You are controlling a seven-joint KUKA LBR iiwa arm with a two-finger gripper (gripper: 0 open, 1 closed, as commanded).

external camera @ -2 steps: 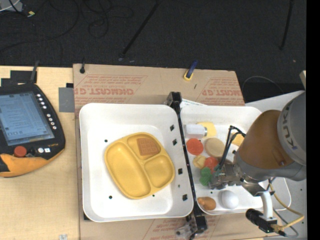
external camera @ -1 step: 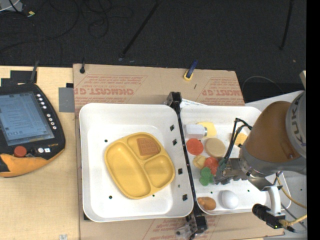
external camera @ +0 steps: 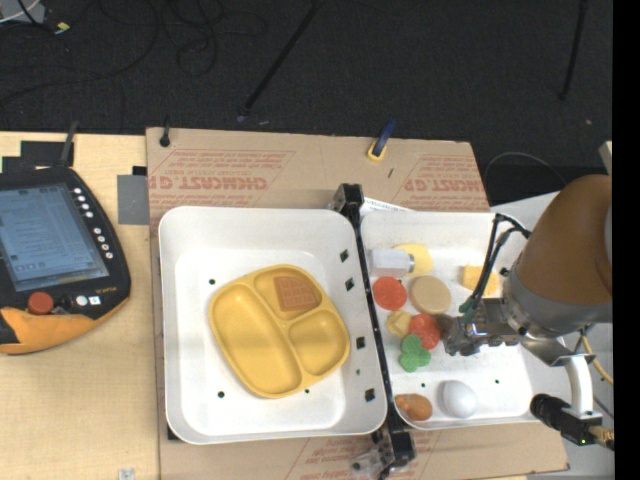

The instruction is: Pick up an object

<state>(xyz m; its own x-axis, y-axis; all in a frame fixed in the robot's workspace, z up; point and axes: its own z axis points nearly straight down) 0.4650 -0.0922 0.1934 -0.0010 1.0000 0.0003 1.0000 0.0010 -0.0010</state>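
The cardboard sheet [external camera: 300,168] under both bins bears mirrored red print, not legible. Left bin [external camera: 200,238] holds a yellow divided tray [external camera: 265,343] with open floor around it. Right bin [external camera: 500,408] holds small food items crowded toward its left wall: red tomato [external camera: 389,293], tan disc [external camera: 432,294], green piece [external camera: 414,353], white egg [external camera: 459,398]. The hand [external camera: 462,336] sits just beside the red piece [external camera: 425,330]; its state cannot be determined.

A sheet of brown cardboard [external camera: 300,173] with red print lies on the pale wooden worktop [external camera: 80,388], under both bins. Left of it rests a control pendant [external camera: 55,258] with a lit grey screen, a red button and an orange lower edge. A blue-and-yellow clamp [external camera: 380,143] sits at the cardboard's far edge. Black cables [external camera: 130,18] trail over the dark floor [external camera: 400,58] beyond.
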